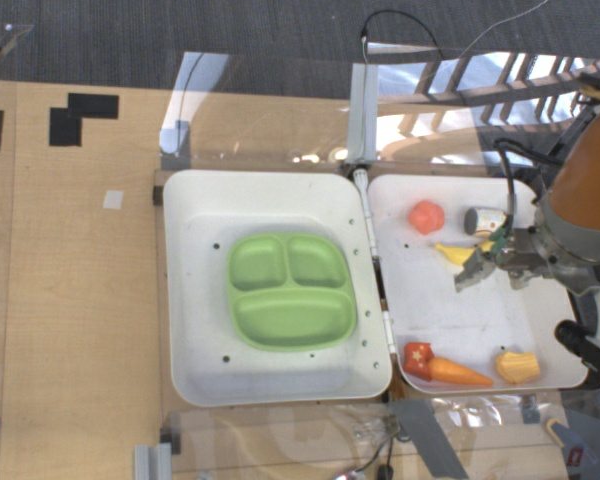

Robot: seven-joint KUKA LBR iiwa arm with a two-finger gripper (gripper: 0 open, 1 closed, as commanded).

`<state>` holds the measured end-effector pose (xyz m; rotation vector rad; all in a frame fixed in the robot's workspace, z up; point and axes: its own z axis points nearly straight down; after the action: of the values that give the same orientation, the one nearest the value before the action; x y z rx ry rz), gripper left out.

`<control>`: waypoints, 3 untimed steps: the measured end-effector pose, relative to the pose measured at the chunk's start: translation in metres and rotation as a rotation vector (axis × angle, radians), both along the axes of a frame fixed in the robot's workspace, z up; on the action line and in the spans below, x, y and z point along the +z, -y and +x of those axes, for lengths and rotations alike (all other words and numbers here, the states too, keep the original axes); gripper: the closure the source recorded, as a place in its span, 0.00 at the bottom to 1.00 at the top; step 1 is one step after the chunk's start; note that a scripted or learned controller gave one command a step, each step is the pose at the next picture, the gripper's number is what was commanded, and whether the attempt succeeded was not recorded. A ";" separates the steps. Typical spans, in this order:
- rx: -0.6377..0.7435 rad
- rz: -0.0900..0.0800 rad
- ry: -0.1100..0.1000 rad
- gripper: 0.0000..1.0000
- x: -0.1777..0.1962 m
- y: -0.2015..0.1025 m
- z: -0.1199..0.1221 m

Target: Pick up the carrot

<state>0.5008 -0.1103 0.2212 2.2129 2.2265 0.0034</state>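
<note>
**Carrot lies at the near rim while the gripper hovers mid-bin**

Take the top of the camera view as 12 o'clock on each bin. The carrot (458, 372) lies flat at about 6 o'clock in the right bin (480, 328), close to the near wall, with its tip pointing toward 4 o'clock. A small red piece (417, 354) touches its thick end on the 9 o'clock side. A yellow-orange chunk (518, 367) sits apart from it toward 3 o'clock.

The gripper (468, 276) hangs over the middle of that bin, well off from the carrot toward 12 o'clock. I cannot tell whether it is open or closed, and I see nothing in its grasp. A yellow piece (454, 255) lies just beside it, and a round red fruit (427, 217) sits at 11 o'clock.

The left bin (195, 268) holds a green divided plate (290, 293).
</note>
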 end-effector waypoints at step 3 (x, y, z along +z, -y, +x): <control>0.016 0.000 -0.001 0.00 -0.079 0.020 -0.013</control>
<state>0.4875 -0.1299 0.1419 2.1949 2.2450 0.0029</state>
